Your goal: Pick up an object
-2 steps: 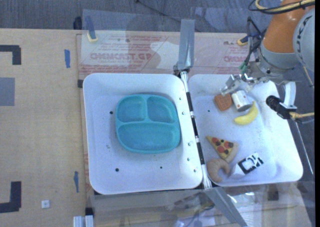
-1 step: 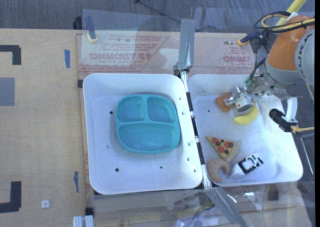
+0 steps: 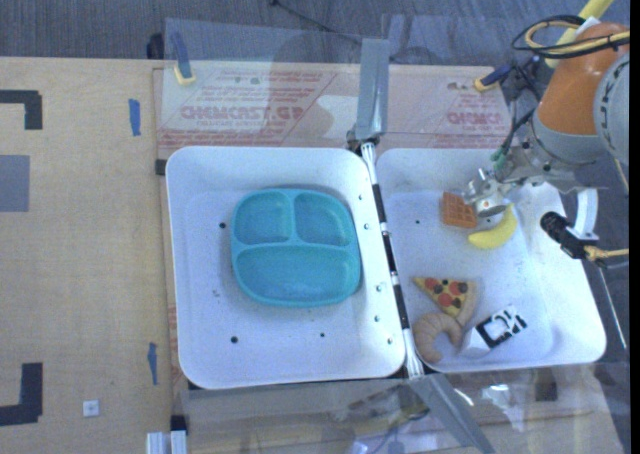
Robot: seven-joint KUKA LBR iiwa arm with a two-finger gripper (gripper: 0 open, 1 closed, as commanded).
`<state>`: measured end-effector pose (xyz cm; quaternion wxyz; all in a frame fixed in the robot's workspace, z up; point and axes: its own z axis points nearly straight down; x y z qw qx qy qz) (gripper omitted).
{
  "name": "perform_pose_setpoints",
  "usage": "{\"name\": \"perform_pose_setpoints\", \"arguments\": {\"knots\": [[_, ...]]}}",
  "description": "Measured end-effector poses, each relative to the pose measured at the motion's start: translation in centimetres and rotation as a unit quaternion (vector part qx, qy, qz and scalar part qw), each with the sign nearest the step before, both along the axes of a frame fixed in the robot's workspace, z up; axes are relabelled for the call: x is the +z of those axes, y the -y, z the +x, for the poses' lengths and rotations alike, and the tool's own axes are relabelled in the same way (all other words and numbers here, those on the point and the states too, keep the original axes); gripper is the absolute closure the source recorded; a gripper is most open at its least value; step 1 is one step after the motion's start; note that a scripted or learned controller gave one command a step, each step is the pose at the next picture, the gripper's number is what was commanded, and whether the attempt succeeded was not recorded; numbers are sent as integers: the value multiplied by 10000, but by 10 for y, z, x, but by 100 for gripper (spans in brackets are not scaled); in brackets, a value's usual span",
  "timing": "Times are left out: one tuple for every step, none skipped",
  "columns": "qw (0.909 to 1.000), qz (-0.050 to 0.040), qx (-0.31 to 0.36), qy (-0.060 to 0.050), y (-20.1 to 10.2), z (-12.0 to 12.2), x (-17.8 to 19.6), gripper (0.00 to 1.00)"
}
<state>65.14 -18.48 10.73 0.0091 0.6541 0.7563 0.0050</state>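
Note:
In the right bin (image 3: 560,287) lie several toy foods. An orange waffle (image 3: 457,211) sits toward the bin's back, and a yellow banana (image 3: 496,233) is just right of it. A pizza slice (image 3: 447,292) and a tan croissant (image 3: 437,333) rest near the front left corner. Beside them lies a black-and-white block (image 3: 499,326). My gripper (image 3: 487,200) hangs low over the gap between the waffle and the banana, overlapping the banana's upper end. Whether it touches either one cannot be told from this angle.
The left bin (image 3: 195,272) holds a teal divided plate (image 3: 295,245). A metal divider (image 3: 385,262) separates the two bins. The grey arm with its orange band (image 3: 575,92) and cables (image 3: 575,232) crosses the right bin's back right corner.

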Motion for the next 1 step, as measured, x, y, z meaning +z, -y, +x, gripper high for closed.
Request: {"name": "perform_pose_setpoints", "arguments": {"knots": [[9987,20,-493,-82,-52,10,105,100]]}}
